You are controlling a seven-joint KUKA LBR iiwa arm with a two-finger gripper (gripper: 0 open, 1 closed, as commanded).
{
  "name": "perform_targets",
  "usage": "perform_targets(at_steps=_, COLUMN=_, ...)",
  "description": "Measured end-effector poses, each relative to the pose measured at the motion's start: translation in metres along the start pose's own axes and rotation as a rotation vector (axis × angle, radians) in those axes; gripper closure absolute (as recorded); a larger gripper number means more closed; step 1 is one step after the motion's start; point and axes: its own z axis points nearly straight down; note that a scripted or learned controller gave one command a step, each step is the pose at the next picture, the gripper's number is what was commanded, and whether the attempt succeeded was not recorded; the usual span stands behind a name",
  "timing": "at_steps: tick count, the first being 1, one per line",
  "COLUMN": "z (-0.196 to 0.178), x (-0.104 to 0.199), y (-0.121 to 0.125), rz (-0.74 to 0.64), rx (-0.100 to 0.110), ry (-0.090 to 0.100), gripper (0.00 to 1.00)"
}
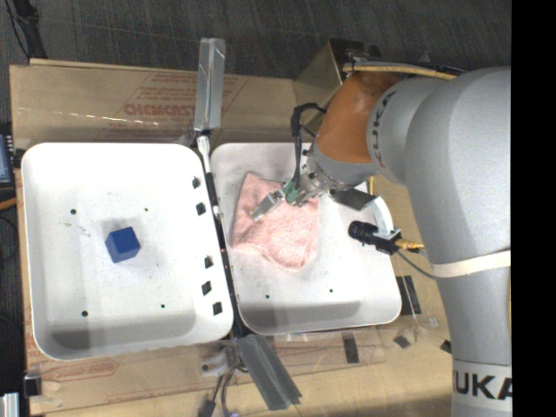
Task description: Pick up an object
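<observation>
A crumpled pink cloth [282, 228] lies in the right bin [365, 298], toward its back left part. My gripper [280, 198] is down on the cloth's upper edge, reaching in from the right under the orange wrist band. The wrist hides the cloth's top right corner. Whether the cloth is gripped cannot be made out. A small blue cube [122, 243] rests alone on the floor of the left bin [52, 320], far from the gripper.
A black cylindrical fitting with a cable [372, 234] hangs off the arm over the right bin's right side. A metal bracket [208, 85] rises at the back between the bins, and black clips [211, 259] line the shared wall. Cardboard [104, 94] lies under both bins.
</observation>
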Motion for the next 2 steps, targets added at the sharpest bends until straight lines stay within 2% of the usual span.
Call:
perform_targets(at_steps=1, z=-0.001, x=-0.028, y=-0.02, rz=-0.033, rx=-0.002, ry=-0.002, gripper=0.0)
perform_targets(at_steps=2, z=-0.001, x=-0.024, y=0.021, rz=-0.084, rx=-0.002, ry=-0.001, gripper=0.0)
